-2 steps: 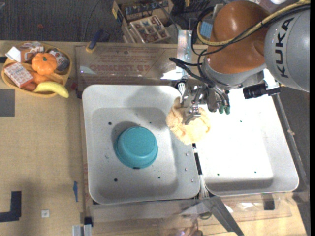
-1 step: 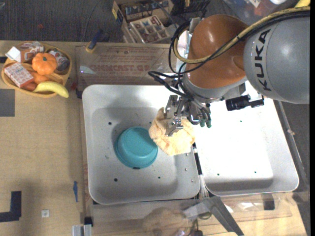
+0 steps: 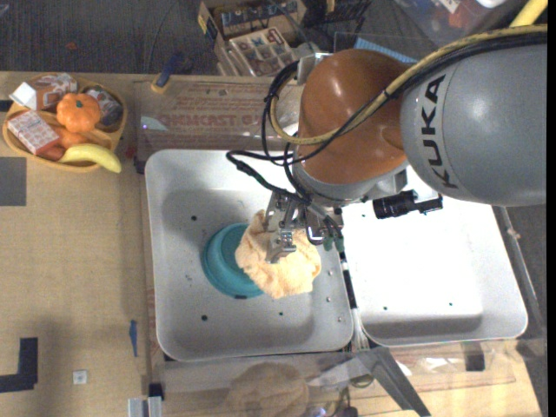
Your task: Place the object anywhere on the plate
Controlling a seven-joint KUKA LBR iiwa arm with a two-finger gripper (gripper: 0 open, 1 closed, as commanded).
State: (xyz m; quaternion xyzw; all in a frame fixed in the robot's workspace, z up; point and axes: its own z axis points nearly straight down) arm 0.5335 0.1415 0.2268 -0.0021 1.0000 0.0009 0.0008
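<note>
On the left bin's (image 3: pixel 174 320) floor the teal plate (image 3: pixel 221 263) lies half under the crumpled yellow cloth (image 3: pixel 278 268). Above the cloth the hand (image 3: pixel 291 233) presses down; its opening I cannot tell. I think it should release slowly and rise straight.

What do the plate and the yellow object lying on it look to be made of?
Plate: probably plastic, going by its even teal colour and smooth, slightly glossy rim. Yellow object: likely soft cloth, since it looks matte, crumpled and folded, draping over the plate's right side.
</note>
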